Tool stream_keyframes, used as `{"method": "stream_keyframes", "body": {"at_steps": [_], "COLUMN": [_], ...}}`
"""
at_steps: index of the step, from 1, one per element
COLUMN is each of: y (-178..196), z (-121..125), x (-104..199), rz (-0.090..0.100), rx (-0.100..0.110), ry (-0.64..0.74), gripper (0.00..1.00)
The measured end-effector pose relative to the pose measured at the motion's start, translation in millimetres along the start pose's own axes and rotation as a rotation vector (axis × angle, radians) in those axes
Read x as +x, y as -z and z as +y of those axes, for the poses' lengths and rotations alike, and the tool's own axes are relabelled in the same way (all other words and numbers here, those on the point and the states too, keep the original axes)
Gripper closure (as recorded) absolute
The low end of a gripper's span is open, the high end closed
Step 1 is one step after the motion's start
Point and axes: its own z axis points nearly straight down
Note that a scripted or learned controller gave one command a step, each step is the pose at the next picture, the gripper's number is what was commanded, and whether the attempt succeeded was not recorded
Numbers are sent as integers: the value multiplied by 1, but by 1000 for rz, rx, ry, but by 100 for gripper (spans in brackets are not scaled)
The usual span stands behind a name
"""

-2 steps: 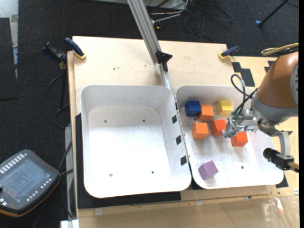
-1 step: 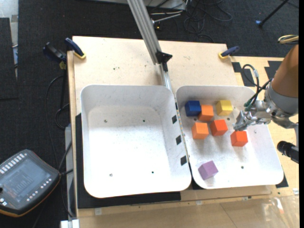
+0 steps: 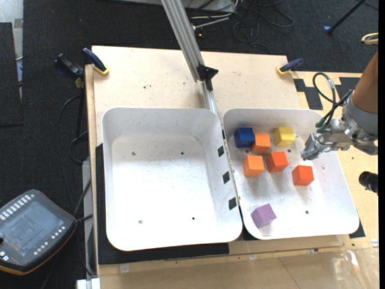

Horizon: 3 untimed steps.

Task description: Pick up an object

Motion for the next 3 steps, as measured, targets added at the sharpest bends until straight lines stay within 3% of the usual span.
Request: {"method": "stream_keyframes", "body": {"at_steps": [1, 3], "y": [-5, -20], "z": [19, 53], "x": [61, 151], "rz": [4, 3], "rx": [4, 5], "ry": [6, 6], "gripper": [100, 100]}}
